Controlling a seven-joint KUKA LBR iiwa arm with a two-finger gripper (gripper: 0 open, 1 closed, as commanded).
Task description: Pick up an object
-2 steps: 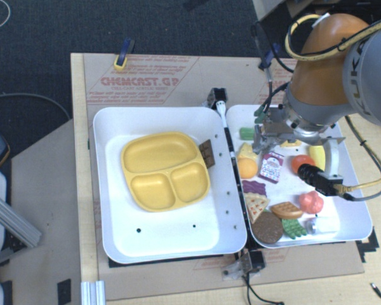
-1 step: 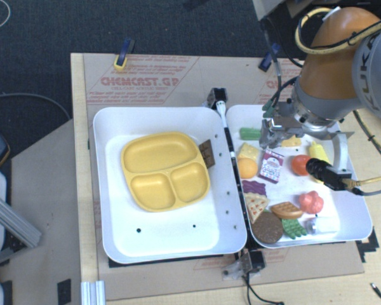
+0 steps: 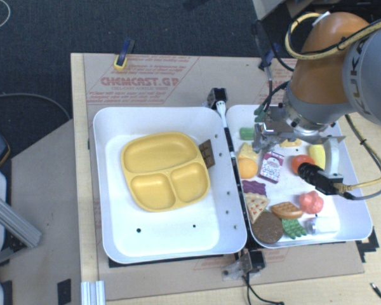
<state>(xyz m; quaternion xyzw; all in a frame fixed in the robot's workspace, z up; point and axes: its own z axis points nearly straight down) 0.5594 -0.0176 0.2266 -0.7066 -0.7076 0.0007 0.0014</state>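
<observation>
Toys, small play food, all inside the right bin (image 3: 362, 224), none lifted. Nearest along the front edge: a brown cookie (image 3: 267, 229), with a green leafy piece (image 3: 296, 229) just beside it on the right. Slightly further back: a tan waffle (image 3: 255, 203), a bread roll (image 3: 286, 210) and a pink-red fruit (image 3: 311, 202). Behind these: a purple piece (image 3: 254, 187), an orange (image 3: 246, 167) against the left wall, a pink-and-white packet (image 3: 271, 167) tilted, and a red piece (image 3: 300, 164). Further still: a yellow piece (image 3: 317, 152) and, toward the far-left corner, a green block (image 3: 246, 133).

Left bin (image 3: 114, 227) alongside, walls touching the right one. Holds a yellow three-part plate (image 3: 165, 170), with a small brown block (image 3: 207, 152) touching the plate's right rim.

Gripper (image 3: 267, 137) low over the far half of the right bin, just behind the packet and near the green block. Cannot tell how wide the grip is set or whether anything is caught in it; hidden under the wrist.

At the far end of the bench, a yellow clamp (image 3: 122, 59).
</observation>
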